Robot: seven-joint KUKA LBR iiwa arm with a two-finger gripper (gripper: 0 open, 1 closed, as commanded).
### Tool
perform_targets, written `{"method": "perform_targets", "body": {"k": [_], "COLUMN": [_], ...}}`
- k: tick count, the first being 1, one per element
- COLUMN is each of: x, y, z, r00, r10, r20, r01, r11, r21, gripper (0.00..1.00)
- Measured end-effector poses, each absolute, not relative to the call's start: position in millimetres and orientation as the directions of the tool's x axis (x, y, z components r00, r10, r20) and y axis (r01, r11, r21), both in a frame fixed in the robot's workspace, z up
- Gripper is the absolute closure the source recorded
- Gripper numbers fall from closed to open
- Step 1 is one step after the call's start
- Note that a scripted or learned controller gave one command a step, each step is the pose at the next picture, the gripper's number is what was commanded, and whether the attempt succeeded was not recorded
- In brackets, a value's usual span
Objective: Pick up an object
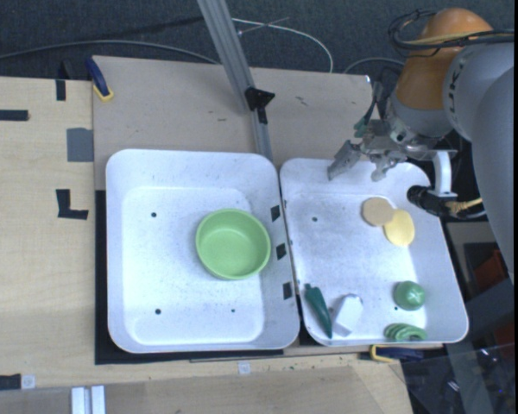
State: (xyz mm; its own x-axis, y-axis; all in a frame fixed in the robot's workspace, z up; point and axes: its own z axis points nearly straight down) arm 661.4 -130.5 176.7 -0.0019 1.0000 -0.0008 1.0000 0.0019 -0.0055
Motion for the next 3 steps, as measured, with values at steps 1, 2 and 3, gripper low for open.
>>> {"method": "perform_targets", "body": {"k": [1, 2, 3], "x": [656.8, 655.9, 656.7], "y": [-125.7, -124.6, -124.1], "z": [131.5, 85.5, 98.2], "r00": [-0.002, -0.003, -0.004], "r10": [1.0, 1.0, 1.0], "r20": [-0.001, -0.001, -0.002], "r01": [1.0, 1.0, 1.0], "r11": [0.002, 0.003, 0.004], "r21": [-0.006, -0.004, -0.002], "gripper": [0.0, 0.0, 1.0]}}
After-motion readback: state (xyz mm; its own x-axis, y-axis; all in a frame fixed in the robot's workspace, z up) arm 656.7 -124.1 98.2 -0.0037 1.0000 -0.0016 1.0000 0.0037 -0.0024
